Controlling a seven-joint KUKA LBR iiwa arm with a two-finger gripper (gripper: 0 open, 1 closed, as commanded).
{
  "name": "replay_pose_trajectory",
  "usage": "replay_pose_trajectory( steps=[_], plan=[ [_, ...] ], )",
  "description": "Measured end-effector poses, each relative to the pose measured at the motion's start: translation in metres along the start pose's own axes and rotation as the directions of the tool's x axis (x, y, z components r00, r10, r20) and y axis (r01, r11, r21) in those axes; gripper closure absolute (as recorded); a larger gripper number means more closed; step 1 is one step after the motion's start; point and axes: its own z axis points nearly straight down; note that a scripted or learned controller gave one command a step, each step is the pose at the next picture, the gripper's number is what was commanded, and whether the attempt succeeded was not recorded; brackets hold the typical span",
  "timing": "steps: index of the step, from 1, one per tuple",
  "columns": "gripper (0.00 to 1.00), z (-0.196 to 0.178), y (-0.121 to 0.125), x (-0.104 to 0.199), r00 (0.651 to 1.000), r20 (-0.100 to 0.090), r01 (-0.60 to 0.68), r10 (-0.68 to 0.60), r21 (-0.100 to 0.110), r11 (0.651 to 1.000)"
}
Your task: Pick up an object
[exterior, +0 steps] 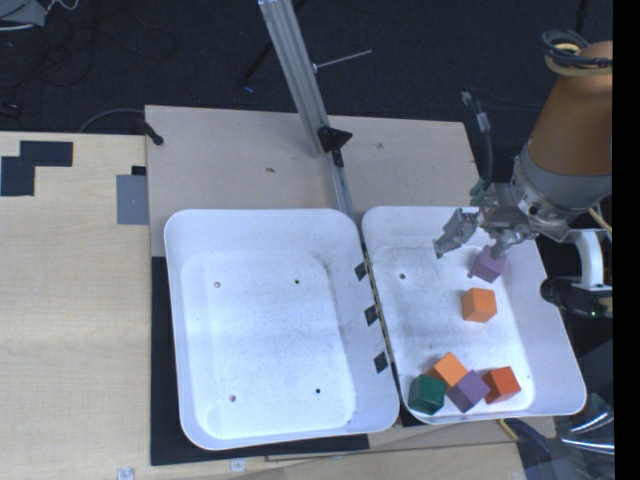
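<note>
A pale wooden surface point(70, 298) is seen from above, with a tan board point(240, 158) laid on it and a black mat under two shallow white bins. The left bin point(190, 238) is speckled with dark marks. The right bin point(560, 388) holds the blocks: a purple block point(489, 265) near its far right side, an orange block point(479, 304) just in front of it, and a cluster at the near edge made of a green block point(427, 394), a second orange block point(451, 369), a second purple block point(467, 390) and a red-orange block point(502, 383). A slanted aluminium rail point(300, 78) rises behind the bins. The floor point(420, 28) beyond is dark, with cables. The end effector point(478, 240) is held over the far part of the right bin, fingers spread, nothing between them; the purple block lies just beside one finger.
</note>
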Motion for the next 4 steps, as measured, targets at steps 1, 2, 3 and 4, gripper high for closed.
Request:
replay_pose_trajectory(
  steps=[1, 2, 3, 4],
  plan=[
    [0.00, 0.133, -0.062, -0.050, 1.000, -0.002, 0.003, -0.003, 0.011, 1.000],
    [0.00, 0.163, -0.003, -0.095, 1.000, 0.002, 0.006, -0.006, 0.000, 1.000],
    [0.00, 0.183, 0.065, -0.091, 1.000, -0.002, 0.010, -0.010, 0.004, 1.000],
    [0.00, 0.181, 0.033, -0.035, 1.000, -0.001, 0.012, -0.012, -0.001, 1.000]
  ],
)
